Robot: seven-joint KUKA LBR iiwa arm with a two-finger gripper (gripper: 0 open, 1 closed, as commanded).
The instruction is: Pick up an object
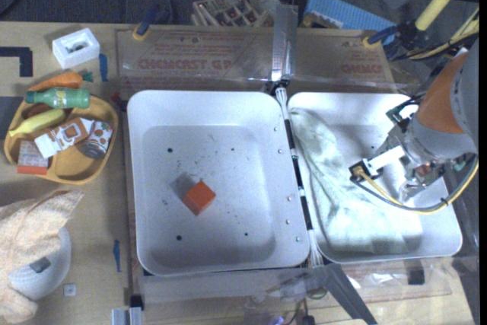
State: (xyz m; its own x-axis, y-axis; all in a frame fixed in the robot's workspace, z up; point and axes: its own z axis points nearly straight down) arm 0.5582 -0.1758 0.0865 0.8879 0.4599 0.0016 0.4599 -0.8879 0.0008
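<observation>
End effector (417,177) over the right bin (449,240), its opening not discernible; orange cube (200,197) lies well apart toward the view's left of it, across the shared rim, on the left bin (152,118) floor

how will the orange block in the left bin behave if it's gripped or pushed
The orange block looks stiff, with flat faces, so it probably slides rather than rolls. It looks small, so likely light. On the smooth floor of the left bin, a push may skid it.
</observation>
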